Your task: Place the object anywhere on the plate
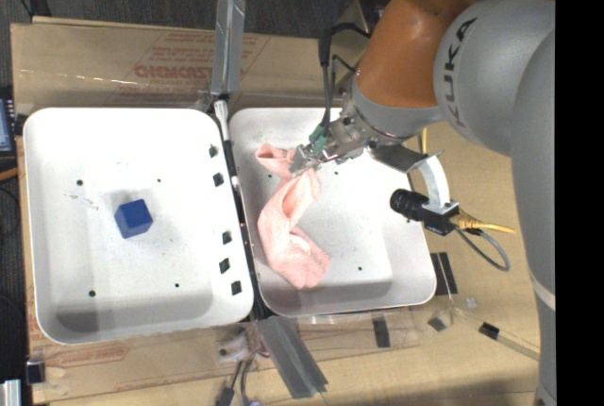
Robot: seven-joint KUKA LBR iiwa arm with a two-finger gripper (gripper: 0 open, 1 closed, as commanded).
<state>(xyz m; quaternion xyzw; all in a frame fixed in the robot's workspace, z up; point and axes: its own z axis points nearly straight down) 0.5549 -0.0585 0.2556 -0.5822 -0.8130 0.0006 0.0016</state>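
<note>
Big dark letters "KUKA" on the grey robot arm (491, 55), faint red print on the cardboard (142, 55), too blurry to read

1. You have two bins side by side: the left bin (57, 206) and the right bin (377, 253), their inner walls touching.
2. In the left bin, a cube (134, 217) sits left of centre, alone.
3. In the right bin, a cloth (288, 225) lies along the left side.
4. The gripper (311, 155) is over the cloth's upper end, reaching in from the right.
</note>
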